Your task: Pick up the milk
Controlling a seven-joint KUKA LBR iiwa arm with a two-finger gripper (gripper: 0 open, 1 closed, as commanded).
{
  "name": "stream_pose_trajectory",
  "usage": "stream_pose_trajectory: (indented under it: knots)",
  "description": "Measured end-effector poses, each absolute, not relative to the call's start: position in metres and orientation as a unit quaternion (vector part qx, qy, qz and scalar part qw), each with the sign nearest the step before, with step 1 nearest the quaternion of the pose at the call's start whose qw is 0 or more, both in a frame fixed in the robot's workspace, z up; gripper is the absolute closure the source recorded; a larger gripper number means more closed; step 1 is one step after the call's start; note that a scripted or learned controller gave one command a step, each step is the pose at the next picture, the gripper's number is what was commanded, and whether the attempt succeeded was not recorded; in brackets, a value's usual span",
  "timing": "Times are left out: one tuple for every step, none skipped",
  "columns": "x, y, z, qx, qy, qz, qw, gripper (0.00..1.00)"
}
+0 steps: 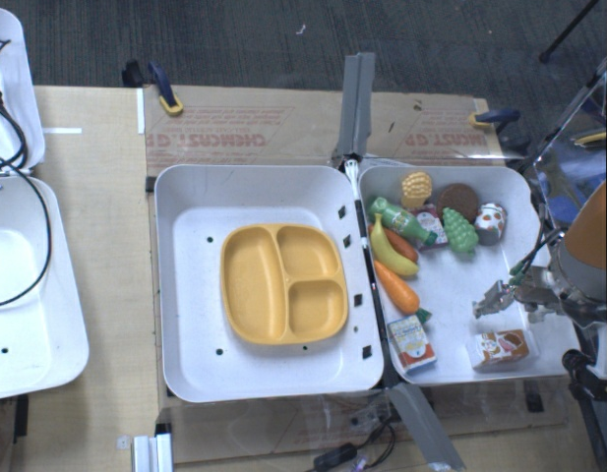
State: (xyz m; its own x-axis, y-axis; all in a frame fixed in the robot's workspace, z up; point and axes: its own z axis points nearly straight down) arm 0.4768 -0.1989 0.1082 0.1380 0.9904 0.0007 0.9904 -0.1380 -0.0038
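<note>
The milk looks like the small white carton (409, 343) with an orange top and a blue base. It lies flat in the front left corner of the right bin (451, 370), just below a carrot (395, 285). My gripper (496, 301) hangs over the right part of that bin, to the right of the carton and a little further back, apart from it. A second white box with a brown picture (502, 349) lies just in front of the gripper.
At the back of the right bin lie a corn cob (416, 188), a green bottle (402, 220), a banana (384, 250), a brown round piece (459, 201), a green bunch (460, 232) and a small ball (491, 221). A yellow divided plate (283, 283) sits in the left bin (185, 264).
</note>
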Motion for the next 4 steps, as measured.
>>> stream_pose_trajectory:
  knots:
    - [0.531,-0.155,0.18,-0.799,-0.601,0.0011,0.001,0.0]
    - [0.477,-0.194,0.136,-0.829,-0.559,0.0015,0.001,0.0]
    - [0.477,-0.204,0.125,-0.868,-0.497,0.0015,0.001,0.0]
    - [0.478,-0.205,0.113,-0.951,-0.31,0.0009,0.001,0.0]
